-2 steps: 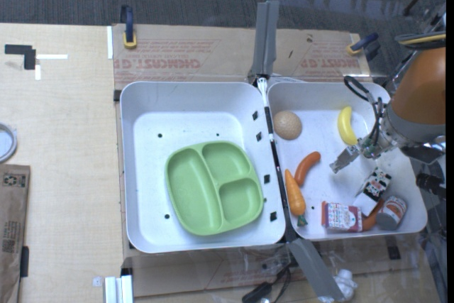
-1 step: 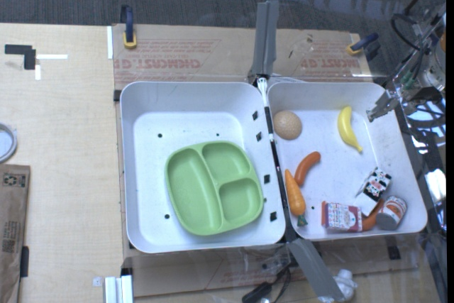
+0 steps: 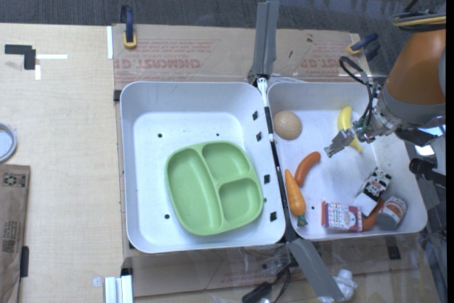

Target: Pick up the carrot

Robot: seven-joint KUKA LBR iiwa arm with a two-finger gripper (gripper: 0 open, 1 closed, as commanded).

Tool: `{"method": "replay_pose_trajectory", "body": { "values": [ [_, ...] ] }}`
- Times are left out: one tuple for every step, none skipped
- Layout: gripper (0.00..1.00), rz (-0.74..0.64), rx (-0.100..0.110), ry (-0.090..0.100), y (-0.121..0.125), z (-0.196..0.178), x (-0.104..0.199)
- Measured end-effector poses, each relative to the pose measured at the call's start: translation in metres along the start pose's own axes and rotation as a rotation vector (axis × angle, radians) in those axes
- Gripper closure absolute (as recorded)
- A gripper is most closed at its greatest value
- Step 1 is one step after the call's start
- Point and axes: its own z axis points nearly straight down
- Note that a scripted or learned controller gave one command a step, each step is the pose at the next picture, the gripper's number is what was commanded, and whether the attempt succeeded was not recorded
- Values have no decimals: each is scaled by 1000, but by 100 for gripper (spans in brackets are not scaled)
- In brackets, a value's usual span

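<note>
Two bins on counter. Arm's upper part cut off at right edge. Gripper [image 3: 339,145] hangs low over right bin [image 3: 323,92], partly covering banana [image 3: 345,118]; jaws too small and blurred to judge, cannot tell spread or pinched. Carrot [image 3: 295,194] lies at right bin's left wall, well apart from gripper.

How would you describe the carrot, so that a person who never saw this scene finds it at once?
Look in the right bin, along its left wall. The carrot lies there, orange and tapered with a green end, below the curved reddish sausage.
</note>
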Motion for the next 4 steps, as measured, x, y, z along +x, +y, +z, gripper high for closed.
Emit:
{"method": "replay_pose_trajectory", "body": {
  "values": [
    [0,-56,1,1,-72,45,75],
    [0,-56,0,1,-71,45,75],
    [0,37,-1,-1,-44,44,52],
    [0,-488,-2,-1,-78,-13,54]
  ]
}}
